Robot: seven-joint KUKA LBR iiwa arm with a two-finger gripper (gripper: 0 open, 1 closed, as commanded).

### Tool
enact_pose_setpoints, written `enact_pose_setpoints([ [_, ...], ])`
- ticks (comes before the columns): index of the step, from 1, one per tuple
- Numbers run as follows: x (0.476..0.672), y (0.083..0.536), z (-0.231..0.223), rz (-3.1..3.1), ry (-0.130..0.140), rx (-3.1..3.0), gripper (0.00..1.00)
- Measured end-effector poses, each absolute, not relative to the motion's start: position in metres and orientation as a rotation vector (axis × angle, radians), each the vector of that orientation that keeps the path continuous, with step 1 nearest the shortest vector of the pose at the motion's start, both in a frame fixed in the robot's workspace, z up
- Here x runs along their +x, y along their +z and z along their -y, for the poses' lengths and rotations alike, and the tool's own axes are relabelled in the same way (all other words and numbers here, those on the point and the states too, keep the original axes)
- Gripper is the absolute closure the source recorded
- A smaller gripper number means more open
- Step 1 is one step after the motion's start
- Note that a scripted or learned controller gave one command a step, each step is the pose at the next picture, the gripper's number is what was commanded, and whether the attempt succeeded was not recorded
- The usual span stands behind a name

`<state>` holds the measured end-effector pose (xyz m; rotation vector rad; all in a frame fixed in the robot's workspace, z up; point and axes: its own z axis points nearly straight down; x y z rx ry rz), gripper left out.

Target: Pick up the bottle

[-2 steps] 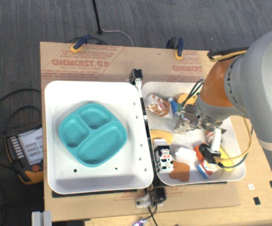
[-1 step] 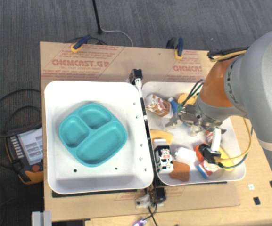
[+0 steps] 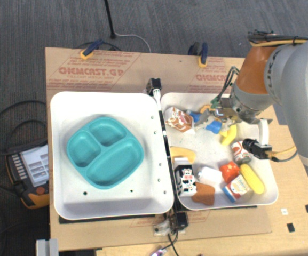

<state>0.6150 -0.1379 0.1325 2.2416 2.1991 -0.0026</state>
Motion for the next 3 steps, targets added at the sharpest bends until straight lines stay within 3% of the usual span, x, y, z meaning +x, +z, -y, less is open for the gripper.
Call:
enact_pose_setpoints([
  [1,0.621,0.09,0.143,-2.057,0.005,2.369,0.0],
  [2,0.619,0.099,0.144,-2.061,-0.006,2.37,1.0],
  [3,0.585,0.091,0.138,-1.362,0.018,2.818,1.0],
])
